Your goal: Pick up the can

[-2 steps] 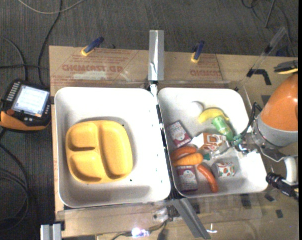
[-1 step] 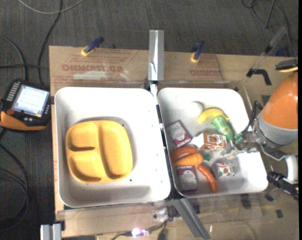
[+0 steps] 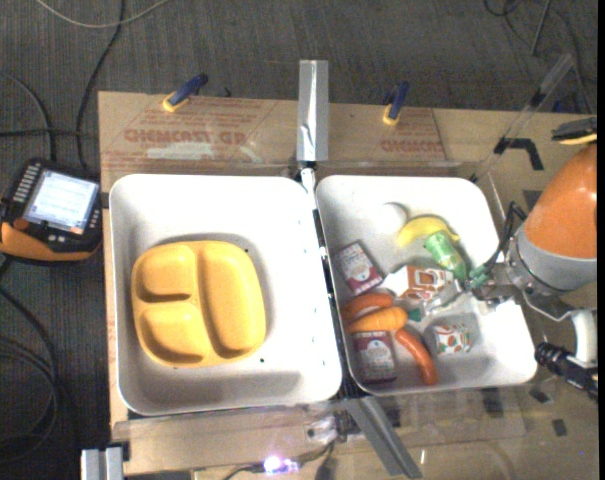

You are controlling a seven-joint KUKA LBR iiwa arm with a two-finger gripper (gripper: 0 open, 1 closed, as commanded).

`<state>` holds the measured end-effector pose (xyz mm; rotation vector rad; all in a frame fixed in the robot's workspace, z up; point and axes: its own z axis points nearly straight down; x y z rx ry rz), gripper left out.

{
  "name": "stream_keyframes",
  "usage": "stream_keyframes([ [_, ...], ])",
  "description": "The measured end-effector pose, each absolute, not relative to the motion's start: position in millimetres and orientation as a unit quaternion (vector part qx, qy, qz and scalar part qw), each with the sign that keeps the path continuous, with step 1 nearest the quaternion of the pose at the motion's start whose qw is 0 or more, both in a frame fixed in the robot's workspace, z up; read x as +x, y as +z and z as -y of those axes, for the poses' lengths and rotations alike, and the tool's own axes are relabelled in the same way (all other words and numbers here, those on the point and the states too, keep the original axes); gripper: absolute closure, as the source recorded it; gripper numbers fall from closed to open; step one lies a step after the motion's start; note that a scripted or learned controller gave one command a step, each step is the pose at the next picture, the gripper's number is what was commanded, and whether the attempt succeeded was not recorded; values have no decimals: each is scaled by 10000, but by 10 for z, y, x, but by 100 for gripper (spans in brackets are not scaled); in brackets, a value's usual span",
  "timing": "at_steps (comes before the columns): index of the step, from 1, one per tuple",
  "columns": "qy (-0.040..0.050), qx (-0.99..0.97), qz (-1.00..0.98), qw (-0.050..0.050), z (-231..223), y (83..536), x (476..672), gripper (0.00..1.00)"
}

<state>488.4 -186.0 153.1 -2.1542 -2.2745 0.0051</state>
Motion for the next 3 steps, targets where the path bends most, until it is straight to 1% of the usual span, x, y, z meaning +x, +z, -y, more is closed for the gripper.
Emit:
stream_keyframes([
  [1,21,-6976,7165,23,1981,1228,4835,0],
  [2,-77,-6779,7351,31,2145,933,4909,0],
  [3,-46,-6786,7345,-62,2193,984,4930,100],
])
